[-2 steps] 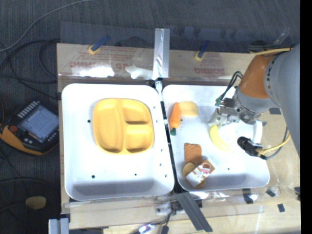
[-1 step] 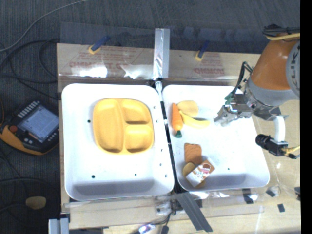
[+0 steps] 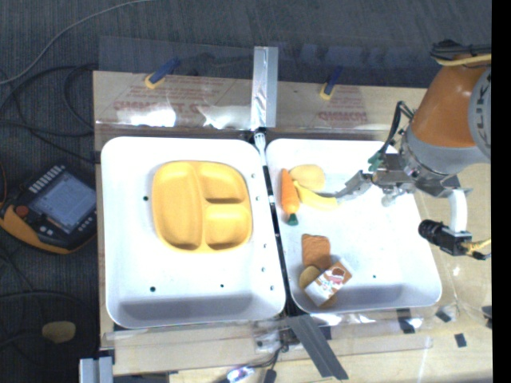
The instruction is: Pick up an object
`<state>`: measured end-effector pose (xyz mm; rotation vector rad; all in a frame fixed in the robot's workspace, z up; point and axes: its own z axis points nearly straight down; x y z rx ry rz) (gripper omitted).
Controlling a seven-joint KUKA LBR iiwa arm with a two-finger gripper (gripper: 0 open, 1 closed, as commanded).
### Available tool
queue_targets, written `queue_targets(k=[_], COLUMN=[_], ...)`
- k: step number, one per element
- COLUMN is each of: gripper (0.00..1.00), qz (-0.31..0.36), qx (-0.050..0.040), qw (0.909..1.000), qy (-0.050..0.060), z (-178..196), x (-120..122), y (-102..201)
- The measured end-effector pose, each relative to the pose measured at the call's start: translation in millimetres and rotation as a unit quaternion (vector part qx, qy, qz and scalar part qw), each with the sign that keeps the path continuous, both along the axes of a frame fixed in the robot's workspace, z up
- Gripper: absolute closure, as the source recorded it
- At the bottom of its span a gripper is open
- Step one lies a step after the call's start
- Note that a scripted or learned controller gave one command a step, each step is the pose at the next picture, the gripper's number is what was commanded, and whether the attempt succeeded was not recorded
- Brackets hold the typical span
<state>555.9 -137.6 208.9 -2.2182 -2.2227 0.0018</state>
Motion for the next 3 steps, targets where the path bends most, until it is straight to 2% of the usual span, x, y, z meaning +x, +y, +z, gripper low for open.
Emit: queue_targets(k=[1,2,3], gripper=[1.0,0.0,0.0], qz=[0.001,0.001,0.011], qx=[0.0002,0.0001,-0.0004], qw=[1.0,1.0,0.9999], qy=[0.001,0.001,0.001], z=[8,8,-85], x=[1,1,31], y=[1,1,41])
